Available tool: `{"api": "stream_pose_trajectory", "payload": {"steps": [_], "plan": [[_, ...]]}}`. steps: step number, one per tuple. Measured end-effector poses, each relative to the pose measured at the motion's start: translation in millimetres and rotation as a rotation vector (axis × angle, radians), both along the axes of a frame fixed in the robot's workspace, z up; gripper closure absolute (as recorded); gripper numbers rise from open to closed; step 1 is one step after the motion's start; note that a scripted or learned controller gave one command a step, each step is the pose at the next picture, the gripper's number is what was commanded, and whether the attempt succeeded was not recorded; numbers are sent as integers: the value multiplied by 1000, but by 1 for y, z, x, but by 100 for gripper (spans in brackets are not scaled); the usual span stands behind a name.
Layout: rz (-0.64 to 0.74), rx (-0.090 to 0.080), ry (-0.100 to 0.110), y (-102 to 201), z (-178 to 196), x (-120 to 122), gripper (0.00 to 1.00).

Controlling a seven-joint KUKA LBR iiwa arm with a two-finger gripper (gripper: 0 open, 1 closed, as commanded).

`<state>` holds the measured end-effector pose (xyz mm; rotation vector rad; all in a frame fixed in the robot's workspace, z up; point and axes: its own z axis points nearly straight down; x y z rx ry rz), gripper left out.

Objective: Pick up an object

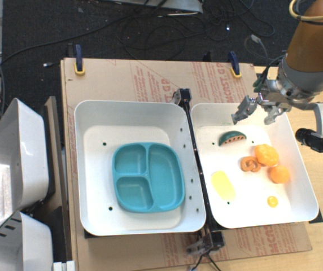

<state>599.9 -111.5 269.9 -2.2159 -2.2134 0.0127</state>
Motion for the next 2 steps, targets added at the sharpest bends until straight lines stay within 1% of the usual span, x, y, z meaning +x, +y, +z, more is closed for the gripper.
{"api": "stream_pose_trajectory", "payload": {"steps": [1, 2], "plan": [[2, -1, -12, 0, 7, 2, 0], [-1, -1, -8, -9, -44, -2, 0]]}}
